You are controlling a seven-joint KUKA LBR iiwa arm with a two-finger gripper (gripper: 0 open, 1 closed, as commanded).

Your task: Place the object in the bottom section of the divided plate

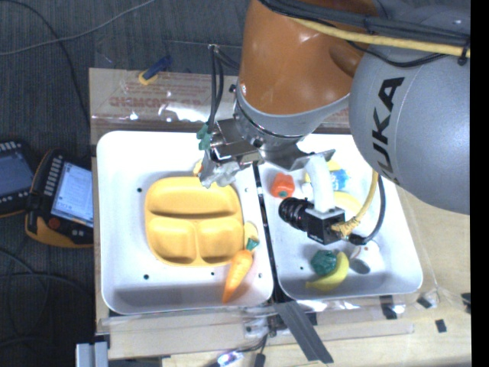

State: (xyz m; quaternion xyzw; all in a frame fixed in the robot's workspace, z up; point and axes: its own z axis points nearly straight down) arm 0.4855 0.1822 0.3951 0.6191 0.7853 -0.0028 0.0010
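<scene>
Yellow divided plate [192,219] centred in left bin [122,281]. Toy carrot [239,272] just off plate's lower right rim, not yet in bottom section. Claw [216,168] at plate's upper right edge; grip state: cannot tell.

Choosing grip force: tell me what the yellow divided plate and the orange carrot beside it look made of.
Yellow divided plate: likely moulded plastic, smooth, slightly glossy, with soft highlights on its ridges. Orange carrot: probably a plastic or rubber toy, uniform colour, faint sheen; which one is unclear.
</scene>
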